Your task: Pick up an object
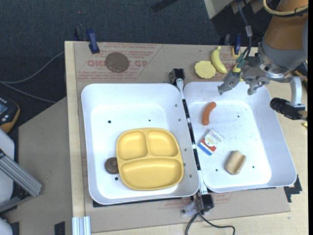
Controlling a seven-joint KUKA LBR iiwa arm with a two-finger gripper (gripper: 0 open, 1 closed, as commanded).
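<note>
Poised at about one o'clock over the bench, above the back rim of the right bin (279,146): gripper (240,86), fingers spread, nothing between them. Lying loose on that bin's floor, well apart from one another: a sausage (209,112) toward eleven o'clock, a small red, white and blue packet (210,142) near the middle-left, a tan bread roll (235,162) toward six o'clock. Resting in the left bin (98,131): a yellow divided plate (148,158), a brown disc (111,166) just beside it at nine o'clock. Outside the bins, at twelve o'clock on the cardboard: a banana (218,60), a yellow slice (205,69) and a brown cookie (117,61). Judged an approach stage, with no object yet chosen or lifted. Likely called for next: travel toward seven o'clock to sit over the sausage, the nearest candidate, then a descent with fingers straddling its narrow width before closing.
</note>
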